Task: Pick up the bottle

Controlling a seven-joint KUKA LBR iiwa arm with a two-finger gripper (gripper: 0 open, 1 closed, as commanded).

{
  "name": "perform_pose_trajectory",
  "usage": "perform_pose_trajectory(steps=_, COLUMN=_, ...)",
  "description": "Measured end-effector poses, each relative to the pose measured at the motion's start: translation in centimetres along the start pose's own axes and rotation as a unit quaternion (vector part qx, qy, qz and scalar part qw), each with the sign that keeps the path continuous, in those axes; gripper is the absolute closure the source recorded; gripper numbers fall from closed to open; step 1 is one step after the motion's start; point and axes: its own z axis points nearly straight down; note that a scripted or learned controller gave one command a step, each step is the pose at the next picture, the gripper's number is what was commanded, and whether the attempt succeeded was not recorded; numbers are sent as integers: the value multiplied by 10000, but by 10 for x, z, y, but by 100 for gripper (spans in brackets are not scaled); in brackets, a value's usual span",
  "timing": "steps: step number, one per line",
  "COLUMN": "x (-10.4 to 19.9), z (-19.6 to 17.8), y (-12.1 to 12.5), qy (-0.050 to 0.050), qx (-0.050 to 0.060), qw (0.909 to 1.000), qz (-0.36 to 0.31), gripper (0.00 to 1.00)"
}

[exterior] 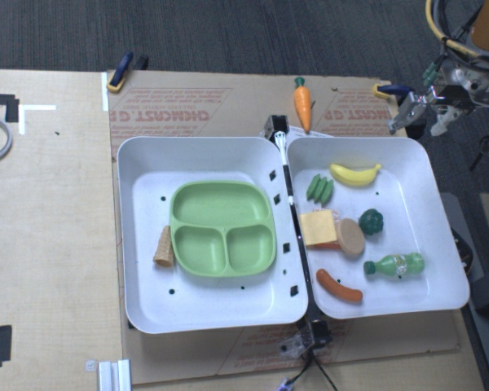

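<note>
Two shallow white bins side by side on brown printed cardboard (179, 108); glossy plastic, rounded corners, clipped together along the shared rim.

Left bin (138, 300): pale green three-compartment tray (223, 228), matte, rounded, one long section at the far side and two smaller at the near side; nothing seen in its compartments; just beside its left edge, a short tan waffle-textured cone (164, 246) lying on the bin floor.

Right bin (440, 218): yellow banana (355, 173) at the far side, curved, smooth; green pea pods (319, 188) to its left; yellow cheese-like square (319, 228) touching a round tan slice (350, 239); dark green bumpy broccoli (372, 221) just beside that slice; reddish sausage (339, 287) at the near side, smooth, slightly bent.

Green bottle (395, 265) lying on its side in the right bin, near the right wall, between broccoli and sausage; translucent, pale label, cap end pointing left.

Outside the bins: orange carrot (301, 104) with green top on the cardboard beyond the rims; blue-and-yellow clamp (121, 72) at the cardboard's far left corner.

Gripper (420, 112) up at the far right, off the bin, well apart from the bottle; nothing seen between the fingers; opening cannot be told, too small and cluttered.
</note>
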Motion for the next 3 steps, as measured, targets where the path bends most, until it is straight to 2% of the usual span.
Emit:
perform_pose_trajectory(steps=1, x=0, z=-10, y=1, qy=-10, qx=-6, qw=10000, qz=-14, gripper=100)
perform_pose_trajectory(steps=2, x=56, z=65, y=-36, qy=0, qx=5, qw=10000, qz=-39, gripper=100)
perform_pose_trajectory(steps=3, x=124, z=87, y=-83, qy=2, qx=8, qw=9991, qz=423, gripper=100)
